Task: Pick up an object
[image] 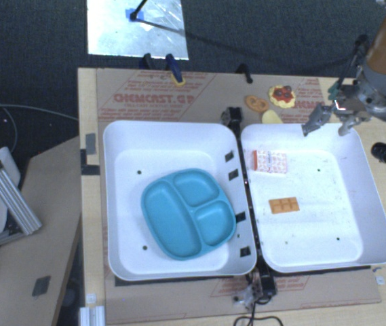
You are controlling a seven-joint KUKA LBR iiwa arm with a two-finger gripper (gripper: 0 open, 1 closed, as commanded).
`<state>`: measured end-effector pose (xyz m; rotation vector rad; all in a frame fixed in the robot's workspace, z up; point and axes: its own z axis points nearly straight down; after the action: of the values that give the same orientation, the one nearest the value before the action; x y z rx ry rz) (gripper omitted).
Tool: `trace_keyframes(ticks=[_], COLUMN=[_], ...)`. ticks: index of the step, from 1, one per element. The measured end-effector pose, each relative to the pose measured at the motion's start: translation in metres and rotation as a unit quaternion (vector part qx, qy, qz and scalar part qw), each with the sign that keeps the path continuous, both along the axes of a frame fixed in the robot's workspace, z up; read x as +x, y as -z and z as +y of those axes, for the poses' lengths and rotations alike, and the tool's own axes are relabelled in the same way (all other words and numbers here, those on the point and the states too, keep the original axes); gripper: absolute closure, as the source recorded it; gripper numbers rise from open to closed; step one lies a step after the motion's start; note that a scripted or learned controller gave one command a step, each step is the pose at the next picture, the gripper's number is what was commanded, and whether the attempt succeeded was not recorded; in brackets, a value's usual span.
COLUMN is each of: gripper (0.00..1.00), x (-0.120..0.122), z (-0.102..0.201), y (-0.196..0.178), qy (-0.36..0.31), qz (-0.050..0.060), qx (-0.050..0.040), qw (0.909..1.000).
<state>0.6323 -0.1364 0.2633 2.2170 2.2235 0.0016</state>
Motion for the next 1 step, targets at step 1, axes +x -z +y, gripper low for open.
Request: trace_keyframes(ticks=[1], gripper=[0.00], x=[-0.0904], z=[-0.0022], y=[0.1196], qy=[0.003], qz=[0.008], qx=[0.0022], qw=[1.0000])
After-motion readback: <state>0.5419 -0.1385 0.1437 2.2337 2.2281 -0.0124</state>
